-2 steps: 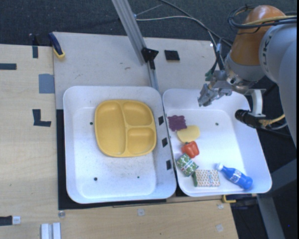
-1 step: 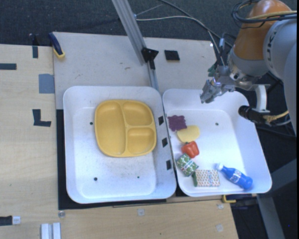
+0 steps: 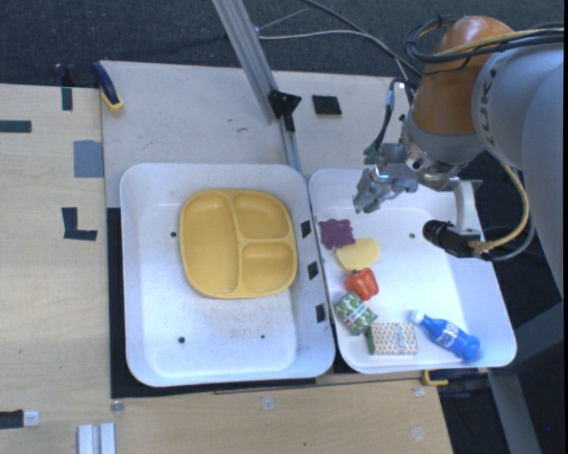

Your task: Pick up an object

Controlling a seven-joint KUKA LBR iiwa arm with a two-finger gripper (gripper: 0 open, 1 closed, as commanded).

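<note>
Where bin objects cluster, purple piece (image 3: pixel 336 232) touches yellow (image 3: pixel 358 253).

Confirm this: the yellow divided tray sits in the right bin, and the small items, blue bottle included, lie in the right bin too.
Not quite. The camera view shows the yellow divided tray in the left bin, not the right. The small items, the blue bottle included, do lie in the right bin.

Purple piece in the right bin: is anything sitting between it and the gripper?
Nothing visible. The gripper hangs over bare bin floor up and right of the purple piece. The yellow piece lies on the purple one's far side from the gripper, close against it.
</note>
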